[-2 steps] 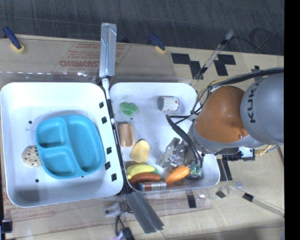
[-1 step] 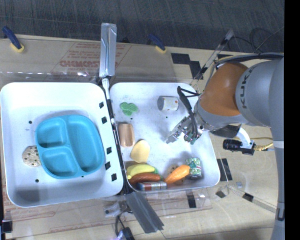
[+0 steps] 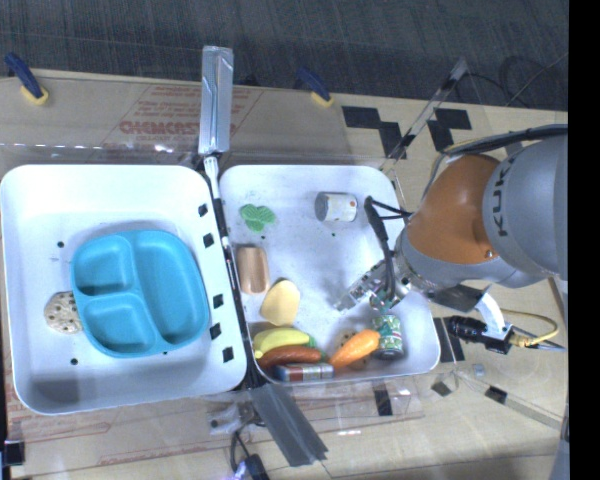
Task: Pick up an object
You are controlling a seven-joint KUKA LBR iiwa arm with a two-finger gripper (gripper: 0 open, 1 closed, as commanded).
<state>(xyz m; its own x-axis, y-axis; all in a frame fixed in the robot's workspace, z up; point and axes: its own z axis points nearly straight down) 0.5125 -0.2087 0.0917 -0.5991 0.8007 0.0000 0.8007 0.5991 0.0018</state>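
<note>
Camera view looks down at a slant on the worktop [image 3: 130, 108] with two white bins side by side. The left bin [image 3: 40, 208] holds a blue divided tray [image 3: 140, 290], and a speckled round cookie [image 3: 60, 313] lies just beside the tray's left edge. The right bin [image 3: 300, 180] holds several small things: a green leaf-shaped piece [image 3: 257, 216] near the upper left, a grey can [image 3: 335, 207] lying on its side near the top, a tan block [image 3: 252, 268] by the left wall, a pale yellow lemon-like piece [image 3: 280, 301] below it, a banana [image 3: 283, 341], a red and dark tube [image 3: 302, 370] along the lower wall, an orange carrot [image 3: 355, 347], and a small green can [image 3: 388, 335] just beside the carrot. The grey arm [image 3: 530, 208] with its orange band [image 3: 460, 218] reaches in from the right, and the gripper [image 3: 372, 290] is low inside the right bin, near its right side, just above the green can. I cannot tell whether the jaws are open or closed, and nothing is clearly seen between them. All things lie on the bin floor.
</note>
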